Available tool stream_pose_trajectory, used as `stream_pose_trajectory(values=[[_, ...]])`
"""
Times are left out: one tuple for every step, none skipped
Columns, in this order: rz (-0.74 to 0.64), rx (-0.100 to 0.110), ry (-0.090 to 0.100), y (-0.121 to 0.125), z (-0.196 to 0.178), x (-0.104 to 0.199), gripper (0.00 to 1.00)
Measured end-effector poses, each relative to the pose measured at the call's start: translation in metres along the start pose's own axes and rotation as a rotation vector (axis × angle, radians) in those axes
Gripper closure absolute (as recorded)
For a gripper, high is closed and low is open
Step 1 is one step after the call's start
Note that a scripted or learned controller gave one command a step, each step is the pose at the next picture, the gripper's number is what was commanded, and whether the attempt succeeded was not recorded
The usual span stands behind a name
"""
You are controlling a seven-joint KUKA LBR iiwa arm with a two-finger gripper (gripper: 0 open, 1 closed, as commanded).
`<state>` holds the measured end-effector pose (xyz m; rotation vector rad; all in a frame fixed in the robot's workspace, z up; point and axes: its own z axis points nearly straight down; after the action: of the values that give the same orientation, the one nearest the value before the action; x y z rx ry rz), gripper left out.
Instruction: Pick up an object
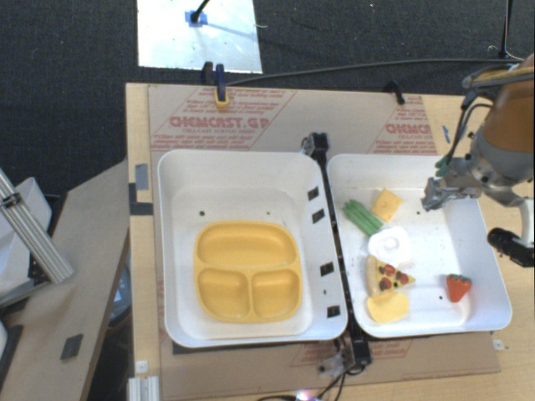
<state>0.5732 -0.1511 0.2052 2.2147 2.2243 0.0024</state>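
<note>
Above right bin (pixel 493 261), tool (pixel 436 192)

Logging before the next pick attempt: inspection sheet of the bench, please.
Surface: two white bins side by side, left bin and right bin, on a board printed with red lettering.
Job's things: right bin holds a green bean pod, cheese wedge, white cup, pizza slice, yellow piece, strawberry.
Clutter: yellow divided tray in left bin.
Grippers: gripper over the right bin's far right part, apart from the items; state of jaws cannot be told.
Cables: black cable along the far edge.
Surroundings: dark carpet, white sheet beyond the bench.
</note>
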Motion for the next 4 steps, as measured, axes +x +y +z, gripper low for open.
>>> stream_pose_trajectory(values=[[-0.001, -0.001, 0.000, 0.001, -0.052, 0.000, 1.00], [-0.002, 0.002, 0.001, -0.011, -0.050, 0.058, 1.00], [-0.003, 0.002, 0.002, -0.017, -0.035, 0.108, 1.00], [-0.001, 0.000, 0.001, -0.017, -0.041, 0.159, 1.00]])
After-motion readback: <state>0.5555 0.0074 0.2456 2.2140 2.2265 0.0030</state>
